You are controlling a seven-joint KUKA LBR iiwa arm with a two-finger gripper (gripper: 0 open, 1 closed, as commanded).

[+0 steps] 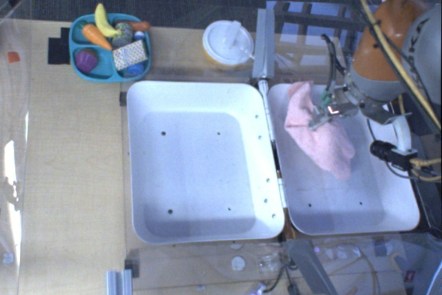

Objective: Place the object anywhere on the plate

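My gripper (322, 114) rests on one pink cloth (319, 135); I cannot tell its state. Two white bins: one (352, 207) below me, one (200, 162) leftward.

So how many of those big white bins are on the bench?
2. The left bin sits mid-bench; the right bin is beside it, holding a pink cloth under the gripper.

One fixed camera looks down aslant from above on both white bins (200, 162), arm (387, 45) entering right.
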